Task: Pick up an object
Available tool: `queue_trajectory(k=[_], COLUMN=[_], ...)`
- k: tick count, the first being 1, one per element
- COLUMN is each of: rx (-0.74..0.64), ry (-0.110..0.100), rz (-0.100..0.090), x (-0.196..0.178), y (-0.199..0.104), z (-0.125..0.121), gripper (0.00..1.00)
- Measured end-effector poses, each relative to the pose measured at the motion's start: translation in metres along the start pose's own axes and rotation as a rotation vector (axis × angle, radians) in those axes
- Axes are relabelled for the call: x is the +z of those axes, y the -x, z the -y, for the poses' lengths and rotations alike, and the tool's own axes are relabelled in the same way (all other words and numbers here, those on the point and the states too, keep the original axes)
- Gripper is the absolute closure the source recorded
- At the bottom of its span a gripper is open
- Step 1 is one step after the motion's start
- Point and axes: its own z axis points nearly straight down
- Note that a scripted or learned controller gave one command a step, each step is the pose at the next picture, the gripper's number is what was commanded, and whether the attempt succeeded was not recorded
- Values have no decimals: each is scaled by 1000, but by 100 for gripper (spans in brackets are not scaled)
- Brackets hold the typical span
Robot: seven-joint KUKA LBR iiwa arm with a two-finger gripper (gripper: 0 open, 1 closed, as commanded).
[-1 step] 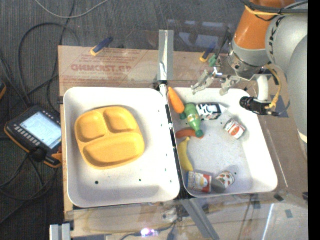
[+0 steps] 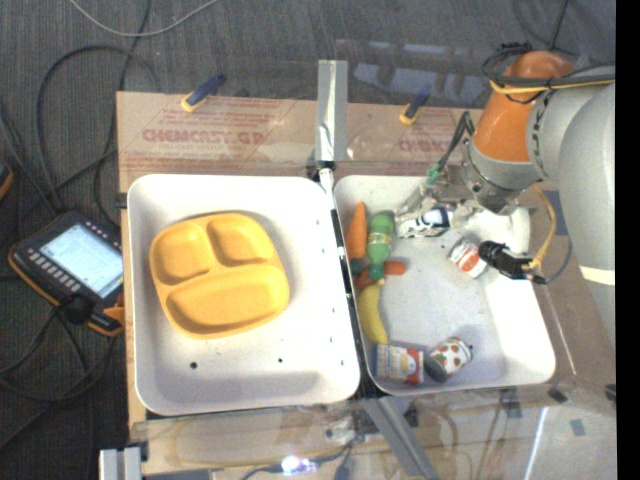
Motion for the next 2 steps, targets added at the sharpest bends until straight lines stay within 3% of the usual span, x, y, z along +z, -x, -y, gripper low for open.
queue_trajectory(k=[1, 2], rx=[-144, -262], ry=[-13, -29], rz=[-10, -16], x=[29, 22], y=[58, 68], z=[41, 77], gripper=[0, 0])
